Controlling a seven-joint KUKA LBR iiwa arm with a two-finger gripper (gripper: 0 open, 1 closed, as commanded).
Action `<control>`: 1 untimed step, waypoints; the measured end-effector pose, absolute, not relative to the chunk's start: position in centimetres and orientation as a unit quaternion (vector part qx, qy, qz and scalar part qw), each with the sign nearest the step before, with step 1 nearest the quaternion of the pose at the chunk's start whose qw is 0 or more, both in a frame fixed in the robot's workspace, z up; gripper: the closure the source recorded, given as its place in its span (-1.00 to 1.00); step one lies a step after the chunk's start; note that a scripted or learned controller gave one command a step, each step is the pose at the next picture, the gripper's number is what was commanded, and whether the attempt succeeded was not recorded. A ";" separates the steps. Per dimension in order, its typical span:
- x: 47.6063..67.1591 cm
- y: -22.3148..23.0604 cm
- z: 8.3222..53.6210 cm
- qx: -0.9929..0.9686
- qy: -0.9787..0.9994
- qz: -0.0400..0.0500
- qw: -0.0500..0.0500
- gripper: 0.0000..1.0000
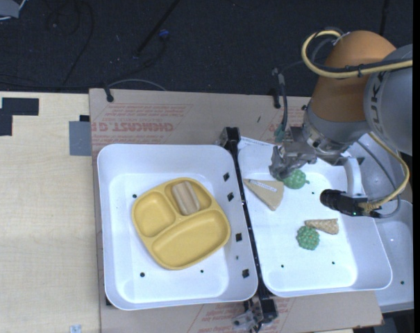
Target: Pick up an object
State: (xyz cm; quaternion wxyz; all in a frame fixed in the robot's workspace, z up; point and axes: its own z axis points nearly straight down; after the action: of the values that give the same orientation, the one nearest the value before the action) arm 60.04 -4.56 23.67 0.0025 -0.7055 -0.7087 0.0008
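Grey two-finger gripper [286, 166]: low in right white bin [366, 272], touching round green toy [295, 180]; finger state indiscernible.

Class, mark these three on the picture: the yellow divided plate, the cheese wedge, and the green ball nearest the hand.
yellow divided plate [189, 241]: camera view, its large bare compartment.
cheese wedge [266, 193]: camera view, middle of its top face.
green ball [296, 180]: camera view, its visible top, beside the hand [284, 168].

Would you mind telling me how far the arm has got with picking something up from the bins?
Done: the gripper is down in the right-hand white bin, beside a small green bumpy ball. In hand: nothing visibly lifted; the grip itself is unclear. Left: grasp and raise an item. The tan wedge, second green ball and small tan piece lie on the bin floor.
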 end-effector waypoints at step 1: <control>59.5 0.8 22.7 -0.705 -0.709 0.001 0.002 1.00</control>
State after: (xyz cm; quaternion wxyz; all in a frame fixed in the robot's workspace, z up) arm 59.53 0.80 22.72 0.0024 -0.7055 -0.7088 0.0012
